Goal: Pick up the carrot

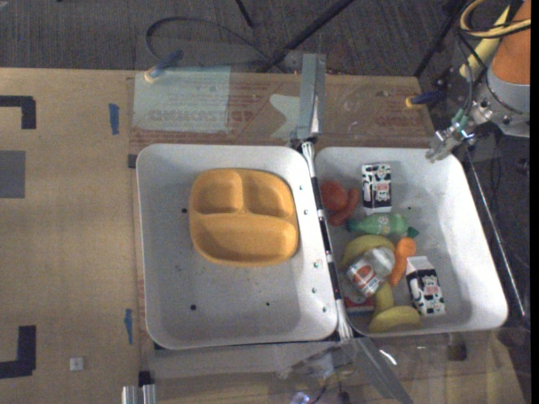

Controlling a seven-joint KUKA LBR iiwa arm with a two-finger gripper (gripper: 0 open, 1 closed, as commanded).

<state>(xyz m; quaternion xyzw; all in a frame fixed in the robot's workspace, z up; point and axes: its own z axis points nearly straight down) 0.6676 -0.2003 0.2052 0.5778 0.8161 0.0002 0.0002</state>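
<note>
The carrot [402, 257] is a small orange piece lying in the middle of the right bin [472, 225], between a green bottle [380, 224] and a milk carton [425, 287]. My gripper [448, 138] hangs at the bin's far right corner, above its rim and well away from the carrot. The arm's orange band [514, 53] sits at the top right edge of the camera view. Nothing is visibly held.
A second milk carton [376, 185], red toy food [338, 200], a can [367, 273] and yellow bananas [394, 316] crowd the right bin's left half. An orange divided plate [244, 215] lies in the left bin [168, 293]. Cables hang by the arm.
</note>
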